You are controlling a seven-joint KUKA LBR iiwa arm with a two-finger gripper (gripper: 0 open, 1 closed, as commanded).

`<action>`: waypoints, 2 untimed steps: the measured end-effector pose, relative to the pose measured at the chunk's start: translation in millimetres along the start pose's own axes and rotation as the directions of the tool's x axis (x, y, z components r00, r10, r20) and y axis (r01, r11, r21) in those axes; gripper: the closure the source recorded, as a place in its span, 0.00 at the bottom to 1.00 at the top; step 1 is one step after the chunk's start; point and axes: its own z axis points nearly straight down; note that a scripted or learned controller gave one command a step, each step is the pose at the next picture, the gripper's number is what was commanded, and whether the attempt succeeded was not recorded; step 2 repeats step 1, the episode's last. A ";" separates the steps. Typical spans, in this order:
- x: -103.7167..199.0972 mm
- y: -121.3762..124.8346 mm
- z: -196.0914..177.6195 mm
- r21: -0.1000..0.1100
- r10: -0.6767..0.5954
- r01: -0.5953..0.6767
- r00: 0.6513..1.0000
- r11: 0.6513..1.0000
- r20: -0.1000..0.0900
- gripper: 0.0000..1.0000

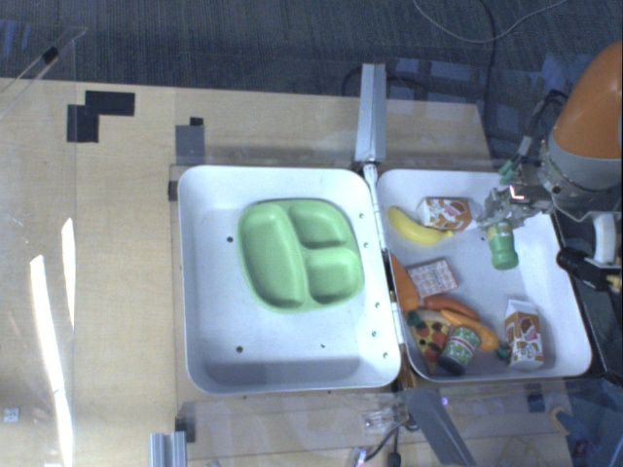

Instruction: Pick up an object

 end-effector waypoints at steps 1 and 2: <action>-19.4 12.4 -51.5 0.001 0.019 -0.019 1.000 1.000 0.001 1.00; -19.4 12.4 -51.5 0.001 0.019 -0.019 1.000 1.000 0.001 1.00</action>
